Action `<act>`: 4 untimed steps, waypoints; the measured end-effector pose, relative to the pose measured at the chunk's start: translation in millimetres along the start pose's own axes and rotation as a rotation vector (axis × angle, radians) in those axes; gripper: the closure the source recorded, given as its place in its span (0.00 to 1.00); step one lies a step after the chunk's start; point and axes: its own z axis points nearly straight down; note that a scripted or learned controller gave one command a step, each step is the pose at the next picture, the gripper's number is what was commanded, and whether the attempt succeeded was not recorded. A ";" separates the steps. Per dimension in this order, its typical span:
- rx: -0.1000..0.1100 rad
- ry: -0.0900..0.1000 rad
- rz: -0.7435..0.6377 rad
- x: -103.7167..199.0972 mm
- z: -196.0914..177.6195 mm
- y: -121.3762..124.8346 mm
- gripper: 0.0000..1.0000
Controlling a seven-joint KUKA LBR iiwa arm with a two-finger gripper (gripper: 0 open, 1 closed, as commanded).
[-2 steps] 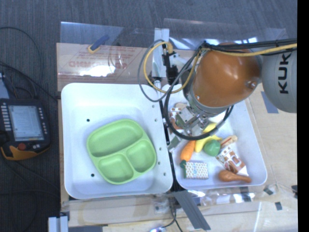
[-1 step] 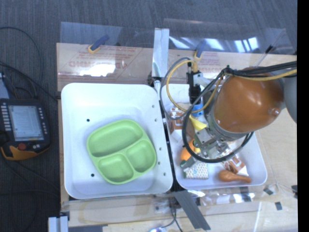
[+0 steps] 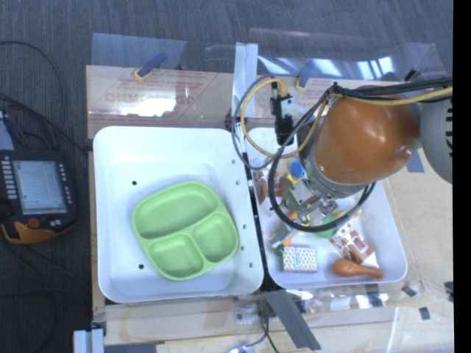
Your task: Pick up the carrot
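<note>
A: What is seen on the bench (image 3: pixel 110 87) from the camera above?

B: Two white bins are seen side by side. In the left bin (image 3: pixel 118 160) a green plate (image 3: pixel 185 230) with three parts is laid flat, a little toward the near side.

A: And what is seen in the right bin (image 3: pixel 394 245)?

B: The arm (image 3: pixel 364 142) is reached in from the right, and its orange band is hung over the far half of that bin. Black and yellow cables (image 3: pixel 265 134) are looped around the wrist.

A: Where is the pincer?

B: The pincer (image 3: pixel 309 204) is seen under the orange band, low over the middle of the right bin. Its tips are mixed up with cables and small things, so it cannot be told how far it is open, or if anything is held.

A: Where is the carrot?

B: A small orange piece (image 3: pixel 287 240) is seen just near the pincer, on its near left side, beside a green bit. It looks like the carrot, but it is too small for that to be told for sure. It cannot be told if it is touched by the pincer.

A: What else is laid in that bin?

B: A white box with green dots (image 3: pixel 299 258) is laid near the front wall. A brown chicken leg toy (image 3: pixel 357 268) is laid in the front right corner. A red and white packet (image 3: pixel 349 239) is laid just behind it.

A: What is seen off to the left?

B: A control pad with a screen (image 3: pixel 37 190) is laid on the dark floor (image 3: pixel 44 285).
</note>
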 end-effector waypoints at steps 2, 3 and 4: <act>0.003 -0.004 -0.127 66.4 63.3 3.4 1.00; 0.006 0.005 -0.424 90.0 -93.8 -28.6 1.00; 0.006 0.007 -0.501 122.1 -226.9 -3.6 1.00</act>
